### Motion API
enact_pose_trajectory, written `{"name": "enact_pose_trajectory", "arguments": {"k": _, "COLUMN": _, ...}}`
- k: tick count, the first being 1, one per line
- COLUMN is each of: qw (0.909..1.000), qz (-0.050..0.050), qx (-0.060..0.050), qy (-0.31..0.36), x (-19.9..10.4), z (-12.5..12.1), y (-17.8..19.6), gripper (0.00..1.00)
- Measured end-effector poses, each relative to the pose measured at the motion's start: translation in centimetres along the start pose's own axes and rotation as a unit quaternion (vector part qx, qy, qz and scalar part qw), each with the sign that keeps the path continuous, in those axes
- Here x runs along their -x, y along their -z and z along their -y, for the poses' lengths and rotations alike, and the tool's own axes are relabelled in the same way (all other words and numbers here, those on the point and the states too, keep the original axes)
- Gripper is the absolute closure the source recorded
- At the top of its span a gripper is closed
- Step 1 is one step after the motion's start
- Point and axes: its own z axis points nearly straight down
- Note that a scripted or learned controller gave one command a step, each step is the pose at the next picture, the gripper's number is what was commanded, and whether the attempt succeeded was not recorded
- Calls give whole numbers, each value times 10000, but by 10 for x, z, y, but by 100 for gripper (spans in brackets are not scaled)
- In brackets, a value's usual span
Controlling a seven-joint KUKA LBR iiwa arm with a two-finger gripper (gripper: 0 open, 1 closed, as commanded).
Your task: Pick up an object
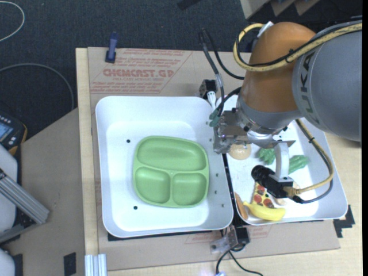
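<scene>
Starting at the left, a green divided plate (171, 171) is seen lying in the left bin (109, 154). Further right, the gripper (230, 141) is lowered over the right bin (328, 203), above a pale round object (240, 151); a banana (263, 211) lies nearer the front.

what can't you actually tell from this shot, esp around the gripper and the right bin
- Gripper, camera view: the arm's orange band and wrist cover it from above, so open or shut is unreadable, as is any contact with the beige object.
- Right bin: its upper part is hidden under the arm.
- Green pieces: partly behind a white bracket, shape unclear.
- Pizza slice toy: banana overlaps it.
</scene>
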Motion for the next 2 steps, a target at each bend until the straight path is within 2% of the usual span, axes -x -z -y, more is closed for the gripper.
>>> {"name": "enact_pose_trajectory", "arguments": {"k": 1, "qw": 10000, "qz": 12, "qx": 94, "qy": -25, "x": 45, "z": -82, "y": -20, "gripper": 100}}
{"name": "enact_pose_trajectory", "arguments": {"k": 2, "qw": 9999, "qz": -35, "qx": 104, "qy": 65, "x": -80, "z": -48, "y": 54, "gripper": 100}}
